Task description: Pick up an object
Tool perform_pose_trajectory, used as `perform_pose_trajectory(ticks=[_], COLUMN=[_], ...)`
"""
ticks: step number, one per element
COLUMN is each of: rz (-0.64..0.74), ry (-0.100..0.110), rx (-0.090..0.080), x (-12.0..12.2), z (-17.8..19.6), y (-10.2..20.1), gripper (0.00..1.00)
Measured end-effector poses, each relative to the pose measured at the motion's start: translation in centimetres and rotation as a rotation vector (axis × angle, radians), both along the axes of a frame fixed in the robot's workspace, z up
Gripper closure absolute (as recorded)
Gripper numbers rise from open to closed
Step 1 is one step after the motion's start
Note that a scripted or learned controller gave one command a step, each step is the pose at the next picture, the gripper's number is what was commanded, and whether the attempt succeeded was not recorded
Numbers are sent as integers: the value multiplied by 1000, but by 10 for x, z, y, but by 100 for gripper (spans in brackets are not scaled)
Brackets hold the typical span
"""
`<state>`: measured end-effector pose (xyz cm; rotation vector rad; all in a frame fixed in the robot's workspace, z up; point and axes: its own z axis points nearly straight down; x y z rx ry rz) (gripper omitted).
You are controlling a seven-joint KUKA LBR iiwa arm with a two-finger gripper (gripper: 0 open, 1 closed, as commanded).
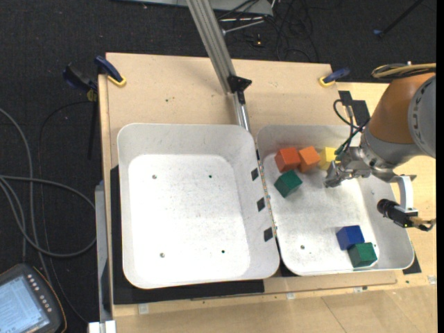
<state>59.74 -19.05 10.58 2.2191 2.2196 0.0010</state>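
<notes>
The claw (pixel 338 174) hangs low in the right white plastic bin (pixel 388 255), near its far edge (whether it is open or closed I cannot tell). The small yellow cube (pixel 330 155) lies just beside it, toward the far edge, with 2 orange cubes (pixel 298 159) further left.

2 orange blocks (pixel 297 159), 2 green (pixel 288 184), 1 blue (pixel 349 236), white bins (pixel 135 144).

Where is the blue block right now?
The blue block sits in the right bin, near its front right corner, touching a dark green block just in front of it.
</notes>
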Motion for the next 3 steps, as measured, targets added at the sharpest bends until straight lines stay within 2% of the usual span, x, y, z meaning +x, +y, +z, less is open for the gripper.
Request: perform_pose_trajectory(ticks=[1, 2, 3], rz=[2, 2, 4], ry=[-5, -4, -6], rx=[-1, -1, -2], x=[5, 10, 9], z=[63, 107, 169], y=[-5, -9, -3], gripper=[100, 100, 100])
